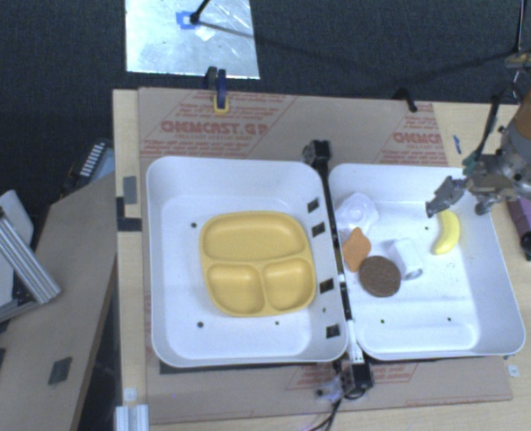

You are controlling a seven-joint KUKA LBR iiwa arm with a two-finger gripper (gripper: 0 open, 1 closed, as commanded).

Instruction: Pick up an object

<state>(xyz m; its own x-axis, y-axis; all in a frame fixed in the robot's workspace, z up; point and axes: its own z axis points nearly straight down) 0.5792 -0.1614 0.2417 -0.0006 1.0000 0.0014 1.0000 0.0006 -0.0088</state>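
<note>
hand (463, 197): hovering over the right bin (490, 335), fingers spread apart, nothing between them
banana (446, 233): just below the hand, not touching
brown disc (380, 276): further down-left of the hand
yellow tray (255, 262): left bin (171, 268), well away

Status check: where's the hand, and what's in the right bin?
Hand above right bin, nothing between its fingers. Banana just below it. Brown disc, orange piece further left, apart from the banana.
</note>
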